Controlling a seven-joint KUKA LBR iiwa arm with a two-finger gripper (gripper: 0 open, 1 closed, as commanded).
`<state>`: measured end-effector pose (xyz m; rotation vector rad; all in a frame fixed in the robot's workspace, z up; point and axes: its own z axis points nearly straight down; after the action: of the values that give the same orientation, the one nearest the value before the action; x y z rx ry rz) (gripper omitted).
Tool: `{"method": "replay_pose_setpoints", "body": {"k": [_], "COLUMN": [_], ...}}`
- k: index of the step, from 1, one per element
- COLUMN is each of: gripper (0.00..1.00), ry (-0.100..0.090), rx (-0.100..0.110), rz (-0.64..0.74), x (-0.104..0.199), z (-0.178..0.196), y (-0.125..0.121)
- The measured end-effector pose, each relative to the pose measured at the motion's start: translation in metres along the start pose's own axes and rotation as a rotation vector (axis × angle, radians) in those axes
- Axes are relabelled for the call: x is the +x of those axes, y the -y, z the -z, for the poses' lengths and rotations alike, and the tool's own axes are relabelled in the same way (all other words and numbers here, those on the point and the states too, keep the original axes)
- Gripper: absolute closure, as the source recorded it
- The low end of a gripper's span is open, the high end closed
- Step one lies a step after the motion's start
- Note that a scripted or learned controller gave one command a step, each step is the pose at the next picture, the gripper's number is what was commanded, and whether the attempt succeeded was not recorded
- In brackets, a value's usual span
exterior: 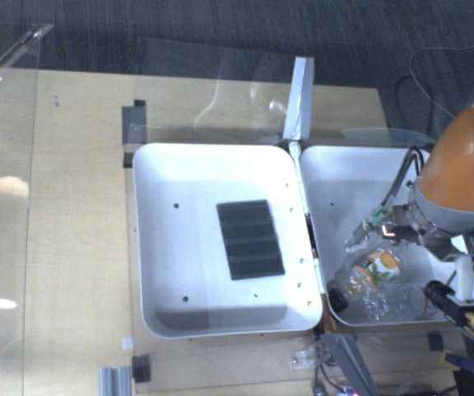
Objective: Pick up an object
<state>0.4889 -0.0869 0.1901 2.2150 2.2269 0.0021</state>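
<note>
Overhead view of the wooden bench (pixel 72 221) with two white bins. No writing is legible. The left bin (pixel 163 246) contains a dark ribbed rectangular pad (pixel 250 238) lying flat near its centre. The right bin (pixel 336 188) contains crumpled clear plastic packaging (pixel 373 291) with orange and white contents, near its front wall. The claw (pixel 390 231) hangs just above this packaging; its state cannot be determined.

A robotics lab: a wooden bench (pixel 63 221) with two white bins (pixel 150 221), clear plastic guards (pixel 245 81), loose cables (pixel 435 56), grey carpet (pixel 179 7) and a robot arm (pixel 464 172).
</note>
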Motion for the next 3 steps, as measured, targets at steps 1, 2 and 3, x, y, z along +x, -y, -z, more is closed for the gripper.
{"method": "replay_pose_setpoints", "body": {"k": [1, 2, 3], "gripper": [0.0, 0.0, 1.0], "ry": [0.003, 0.003, 0.003], "rx": [-0.012, -0.015, -0.023], "rz": [0.239, 0.298, 0.299], "x": [-0.052, 0.0, 0.001], "z": [-0.1, -0.1, -0.088], "y": [-0.008, -0.031, -0.034]}}
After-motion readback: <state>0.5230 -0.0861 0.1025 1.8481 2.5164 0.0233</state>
